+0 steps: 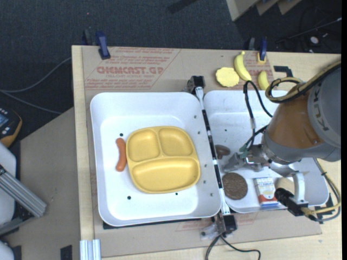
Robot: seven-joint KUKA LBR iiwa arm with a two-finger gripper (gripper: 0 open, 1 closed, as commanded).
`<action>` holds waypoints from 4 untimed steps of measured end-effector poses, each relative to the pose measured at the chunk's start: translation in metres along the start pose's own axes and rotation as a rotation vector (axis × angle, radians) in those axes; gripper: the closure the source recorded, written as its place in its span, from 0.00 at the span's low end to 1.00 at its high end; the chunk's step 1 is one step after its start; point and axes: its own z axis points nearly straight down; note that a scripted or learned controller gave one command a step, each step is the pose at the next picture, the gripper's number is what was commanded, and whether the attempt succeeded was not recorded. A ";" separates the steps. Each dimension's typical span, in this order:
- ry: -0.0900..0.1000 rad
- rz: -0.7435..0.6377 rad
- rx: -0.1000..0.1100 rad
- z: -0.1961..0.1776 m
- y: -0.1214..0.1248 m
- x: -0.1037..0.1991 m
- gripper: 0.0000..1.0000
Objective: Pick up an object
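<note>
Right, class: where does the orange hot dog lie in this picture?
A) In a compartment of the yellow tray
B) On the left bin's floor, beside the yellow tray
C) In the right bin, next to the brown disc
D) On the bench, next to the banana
B: the hot dog lies on the white floor of the left bin, just off the left edge of the yellow divided tray, outside its compartments.

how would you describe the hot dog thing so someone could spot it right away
Start at the left white bin, the one holding the yellow divided plate. Just off the plate's left edge, on the bin floor, lies a small orange sausage, running roughly top to bottom in the view. It is the one slim, orange, rod-shaped item there; its neighbour is broad and yellow.
</note>
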 end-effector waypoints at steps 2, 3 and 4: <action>-0.012 0.006 -0.011 -0.003 0.131 -0.012 0.00; -0.013 0.007 -0.012 -0.003 0.133 -0.011 0.00; -0.010 0.005 -0.012 -0.003 0.143 -0.003 0.00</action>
